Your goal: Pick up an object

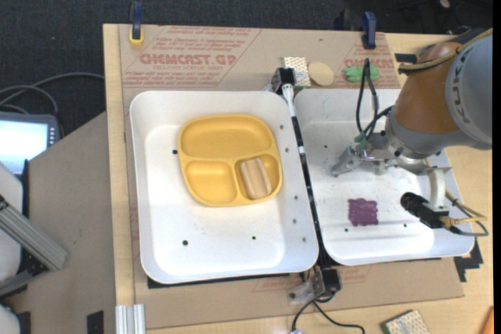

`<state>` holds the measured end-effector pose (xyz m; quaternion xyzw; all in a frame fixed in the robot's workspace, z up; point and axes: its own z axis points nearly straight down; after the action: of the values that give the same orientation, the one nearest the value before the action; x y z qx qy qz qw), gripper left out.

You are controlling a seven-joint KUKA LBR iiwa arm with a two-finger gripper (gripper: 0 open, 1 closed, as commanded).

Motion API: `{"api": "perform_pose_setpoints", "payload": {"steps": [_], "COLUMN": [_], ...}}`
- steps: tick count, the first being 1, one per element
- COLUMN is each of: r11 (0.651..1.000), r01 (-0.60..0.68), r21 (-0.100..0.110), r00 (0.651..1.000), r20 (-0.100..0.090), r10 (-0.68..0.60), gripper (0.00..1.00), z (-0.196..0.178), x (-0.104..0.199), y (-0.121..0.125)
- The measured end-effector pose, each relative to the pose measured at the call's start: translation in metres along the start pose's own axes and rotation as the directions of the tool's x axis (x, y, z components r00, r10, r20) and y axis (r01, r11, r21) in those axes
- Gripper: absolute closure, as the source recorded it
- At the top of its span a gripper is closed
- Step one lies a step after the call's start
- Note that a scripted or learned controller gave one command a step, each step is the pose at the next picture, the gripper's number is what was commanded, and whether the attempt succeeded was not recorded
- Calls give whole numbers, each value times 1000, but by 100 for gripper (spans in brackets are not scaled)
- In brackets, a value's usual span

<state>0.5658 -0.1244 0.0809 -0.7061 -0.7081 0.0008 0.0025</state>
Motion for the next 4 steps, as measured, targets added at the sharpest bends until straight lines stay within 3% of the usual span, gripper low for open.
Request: {"api": "perform_pose_setpoints", "payload": {"steps": [1,2,3,4], "r11": [1000,1000,1000,1000], "r01": [-12,5,-5,-5], "r21": [2,-9,1,-9], "r00": [1000,1000,1000,1000], "r20": [5,0,0,4], "r10": [12,-5,5,5], "gripper": [0,0,0,100], "z": [-4,-4,-3,-15], "x": [-80,0,-1,-1], "y": [-58,-12,-73,-70]}}
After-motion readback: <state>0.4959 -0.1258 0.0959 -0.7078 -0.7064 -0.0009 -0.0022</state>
